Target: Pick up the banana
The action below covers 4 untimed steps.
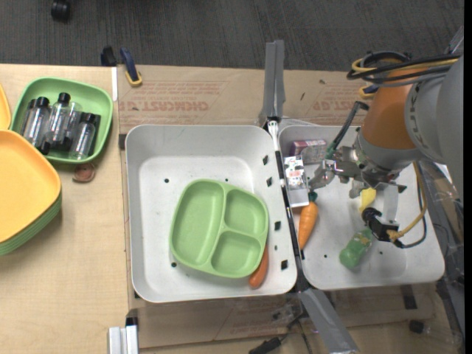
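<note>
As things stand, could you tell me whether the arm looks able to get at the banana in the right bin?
Probably yes. The banana lies in the right bin just below the arm's wrist, largely covered by it, and the carrot and green object lie apart from it.

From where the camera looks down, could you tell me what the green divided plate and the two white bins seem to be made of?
The green divided plate looks like moulded plastic, matte: uniform colour, soft rounded compartment walls, only faint sheen. The left white bin and right white bin also look like thin formed plastic, semi-matte, with rounded corners and a rolled rim; painted metal cannot be ruled out.
</note>
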{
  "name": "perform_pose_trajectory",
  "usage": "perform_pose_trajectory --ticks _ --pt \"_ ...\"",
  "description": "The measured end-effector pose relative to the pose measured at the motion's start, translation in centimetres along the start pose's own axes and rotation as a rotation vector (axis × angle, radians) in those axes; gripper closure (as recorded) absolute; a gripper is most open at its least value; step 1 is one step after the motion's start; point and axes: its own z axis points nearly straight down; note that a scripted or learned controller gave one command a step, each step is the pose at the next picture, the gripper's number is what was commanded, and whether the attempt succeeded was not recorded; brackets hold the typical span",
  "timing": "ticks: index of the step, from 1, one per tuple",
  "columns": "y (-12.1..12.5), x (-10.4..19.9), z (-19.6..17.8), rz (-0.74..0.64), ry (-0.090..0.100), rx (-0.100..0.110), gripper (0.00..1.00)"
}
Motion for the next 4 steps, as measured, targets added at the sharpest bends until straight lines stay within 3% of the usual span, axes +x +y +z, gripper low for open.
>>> perform_pose_trajectory --ticks 1,2,3,4 --pt "-4.4 6.9 -7.9 0.053 -0.001 -0.001 0.00" --pt "-9.0 9.4 -7.9 0.320 -0.002 0.002 0.00" --pt "-8.9 9.3 -8.6 0.322 -0.004 0.004 1.00" --pt "-11.4 11.5 -7.8 0.266 -0.002 0.002 1.00"
